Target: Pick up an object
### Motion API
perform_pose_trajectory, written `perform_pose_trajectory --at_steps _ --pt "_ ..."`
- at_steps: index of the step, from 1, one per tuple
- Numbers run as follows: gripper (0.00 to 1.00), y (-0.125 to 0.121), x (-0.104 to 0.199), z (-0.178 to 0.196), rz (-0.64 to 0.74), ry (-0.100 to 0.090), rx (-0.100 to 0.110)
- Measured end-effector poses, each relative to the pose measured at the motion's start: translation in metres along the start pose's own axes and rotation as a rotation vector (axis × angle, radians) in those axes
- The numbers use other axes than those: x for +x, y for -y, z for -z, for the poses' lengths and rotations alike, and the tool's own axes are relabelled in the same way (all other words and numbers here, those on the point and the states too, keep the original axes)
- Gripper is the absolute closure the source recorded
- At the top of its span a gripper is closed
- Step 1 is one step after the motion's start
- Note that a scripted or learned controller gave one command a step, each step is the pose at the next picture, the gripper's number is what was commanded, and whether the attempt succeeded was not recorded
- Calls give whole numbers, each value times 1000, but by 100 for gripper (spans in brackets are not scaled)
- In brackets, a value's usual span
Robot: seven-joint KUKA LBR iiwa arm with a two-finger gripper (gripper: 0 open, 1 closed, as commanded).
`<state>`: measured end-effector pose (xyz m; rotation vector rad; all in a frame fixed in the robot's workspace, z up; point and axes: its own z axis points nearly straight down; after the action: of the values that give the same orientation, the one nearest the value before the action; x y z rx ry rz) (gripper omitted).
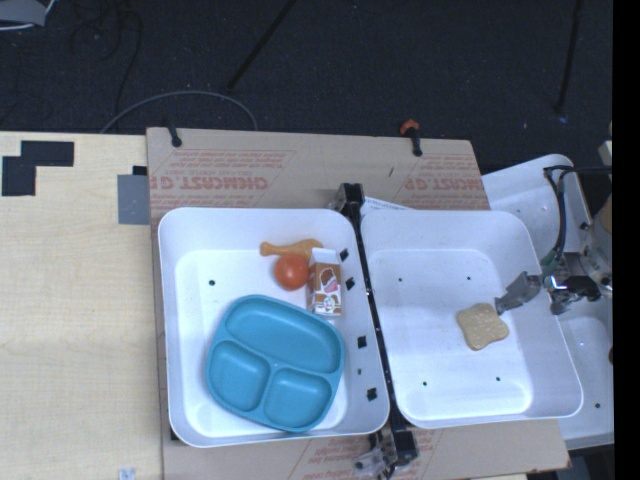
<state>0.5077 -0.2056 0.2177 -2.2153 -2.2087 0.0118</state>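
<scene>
A tan bread slice (483, 327) lies flat in the right bin (440, 393), toward its right wall. The gripper (524, 294) hovers just upper right of it; whether released or clenched cannot be determined. The left bin (190, 268) contains a blue divided plate (274, 362), a tomato (291, 272) and a small carton (324, 286).

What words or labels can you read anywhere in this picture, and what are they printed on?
"CHEMCAST GP", in red, repeated and reading mirrored or upside down, on the brown board under the bins; I am not sure of every letter.
More red print on the same board's front edge: too small to read.
Small carton in the left bin: a picture and print, too blurred to read.
</scene>
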Motion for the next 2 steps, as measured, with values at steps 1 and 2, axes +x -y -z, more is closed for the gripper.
perform_pose_trajectory --at_steps 1,2 --pt "0 -3 0 6 3 3 -12" --pt "0 3 -7 -43 2 1 -8"
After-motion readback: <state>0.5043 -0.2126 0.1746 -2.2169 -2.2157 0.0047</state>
